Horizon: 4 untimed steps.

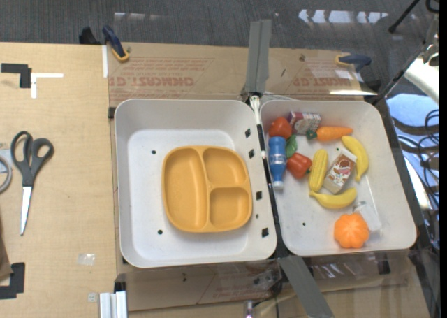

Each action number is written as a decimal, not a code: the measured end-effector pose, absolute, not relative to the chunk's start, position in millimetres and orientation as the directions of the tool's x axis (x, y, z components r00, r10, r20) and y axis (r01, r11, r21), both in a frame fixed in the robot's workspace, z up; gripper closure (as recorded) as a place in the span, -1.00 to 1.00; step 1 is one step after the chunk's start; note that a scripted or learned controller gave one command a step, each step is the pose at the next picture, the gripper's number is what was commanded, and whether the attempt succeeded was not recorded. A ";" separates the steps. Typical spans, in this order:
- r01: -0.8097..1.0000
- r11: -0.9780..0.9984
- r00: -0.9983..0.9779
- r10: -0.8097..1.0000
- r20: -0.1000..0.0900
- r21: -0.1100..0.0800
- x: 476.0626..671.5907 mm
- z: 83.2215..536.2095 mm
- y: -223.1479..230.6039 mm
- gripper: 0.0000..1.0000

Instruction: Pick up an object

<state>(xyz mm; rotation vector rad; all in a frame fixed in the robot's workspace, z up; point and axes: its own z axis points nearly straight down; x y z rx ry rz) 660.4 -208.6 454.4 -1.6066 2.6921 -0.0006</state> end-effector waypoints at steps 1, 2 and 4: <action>-0.982 0.190 -0.190 -0.982 -0.004 -0.005 658.8 486.4 -221.2 1.00; -0.990 0.139 -0.139 -0.990 -0.005 -0.001 657.6 416.2 -220.3 1.00; -0.956 -0.294 0.294 -0.956 -0.005 -0.001 660.2 423.0 -212.8 1.00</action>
